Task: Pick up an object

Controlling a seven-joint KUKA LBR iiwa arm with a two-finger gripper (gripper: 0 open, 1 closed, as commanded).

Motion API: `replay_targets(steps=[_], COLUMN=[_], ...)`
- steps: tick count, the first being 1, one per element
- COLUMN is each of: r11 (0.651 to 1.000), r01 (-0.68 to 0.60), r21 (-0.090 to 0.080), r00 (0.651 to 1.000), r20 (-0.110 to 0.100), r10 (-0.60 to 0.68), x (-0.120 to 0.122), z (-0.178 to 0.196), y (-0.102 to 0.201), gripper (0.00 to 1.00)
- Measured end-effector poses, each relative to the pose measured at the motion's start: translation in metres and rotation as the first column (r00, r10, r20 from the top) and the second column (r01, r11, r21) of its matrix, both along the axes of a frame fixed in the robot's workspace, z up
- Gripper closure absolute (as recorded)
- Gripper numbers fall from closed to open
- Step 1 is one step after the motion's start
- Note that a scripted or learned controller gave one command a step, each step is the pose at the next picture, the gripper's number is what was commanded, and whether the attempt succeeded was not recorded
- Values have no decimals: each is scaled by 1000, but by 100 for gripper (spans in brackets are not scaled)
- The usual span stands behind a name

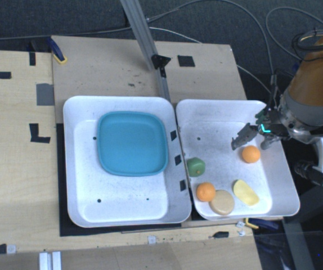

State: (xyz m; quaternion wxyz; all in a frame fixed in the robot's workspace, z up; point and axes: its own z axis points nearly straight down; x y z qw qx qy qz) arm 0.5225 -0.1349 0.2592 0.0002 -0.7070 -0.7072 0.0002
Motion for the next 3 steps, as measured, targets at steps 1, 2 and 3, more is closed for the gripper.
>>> replay_targets(steps=[1, 2, 3], r11=[1000, 1000, 1000], r01=[0, 1, 0], r21=[0, 1, 1], r00=[1000, 1000, 1000], r20=[0, -5, -6], r10=[0, -1, 0], x=[0, -5, 2], z=[0, -58, -118], y=[0, -8, -7], gripper=[0, 0, 0])
